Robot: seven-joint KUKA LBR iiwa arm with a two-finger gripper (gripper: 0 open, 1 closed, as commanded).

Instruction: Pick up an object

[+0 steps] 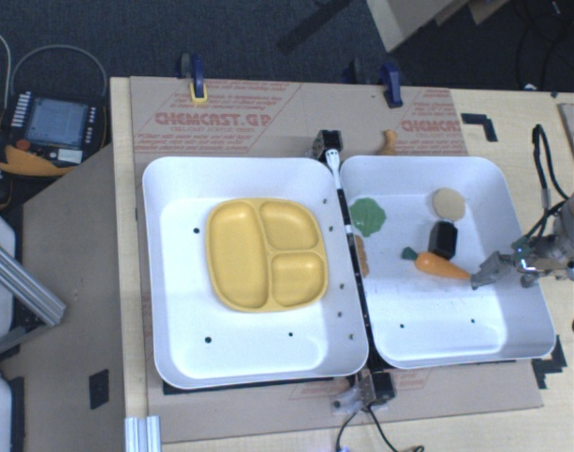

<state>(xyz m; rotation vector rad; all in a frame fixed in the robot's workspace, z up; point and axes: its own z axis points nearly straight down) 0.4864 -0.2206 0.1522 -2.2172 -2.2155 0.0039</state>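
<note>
The toy carrot [441, 266] lies in the right bin [475, 342], orange with a small green tip that points to the left. Just above it, and almost touching it, stands a small black thing [443, 239], and above that sits a round tan thing [448, 202]. A flat green piece like a leaf [368, 216] lies near the bin's left wall. My jaws [487, 272] are low over the right bin, just to the right of the carrot's fat end. I cannot tell whether they are apart or together, and I see nothing between them. The left bin [174, 252] holds a yellow plate [266, 252] with three parts. It sits flat in the middle of that bin. Both bins rest on a brown board on the counter [136, 158]. Red letters on the board, behind the left bin, read "CHEMCAST GP", and more red letters show behind the right bin, partly cut off. Two blue clamps [195, 72] hold the far edge of the board. Off to the left, a small grey box with a screen [56, 123] lies on the floor.
</note>
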